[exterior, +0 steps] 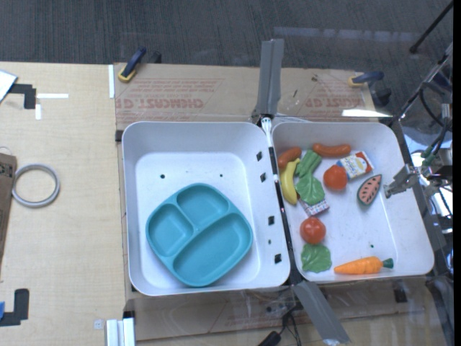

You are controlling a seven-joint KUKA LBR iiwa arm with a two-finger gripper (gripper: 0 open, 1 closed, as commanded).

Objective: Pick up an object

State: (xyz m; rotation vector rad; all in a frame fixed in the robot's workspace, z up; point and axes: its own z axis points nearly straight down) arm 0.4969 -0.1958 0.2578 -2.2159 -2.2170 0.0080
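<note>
L bin point(144, 193) holds a teal divided plate point(199, 233), lying flat toward the front. R bin point(407, 215) holds toy food: banana point(289, 182), sausage point(331, 150) at back, another reddish piece point(289, 156) next to banana top, green leaf point(310, 186), tomato point(335, 177), small carton point(356, 165) just beside it, melon slice point(369, 190) near R wall, 2nd tomato point(312, 230) mid-bin, lettuce point(315, 257) below it, carrot point(362, 266) along front wall. Small wrapped item point(316, 207) between leaf and 2nd tomato. Gripper point(403, 182) at R bin's right rim, above wall, nothing between fingers; spread or closed, can't tell. Tape roll point(34, 185) on bench, far L.
</note>
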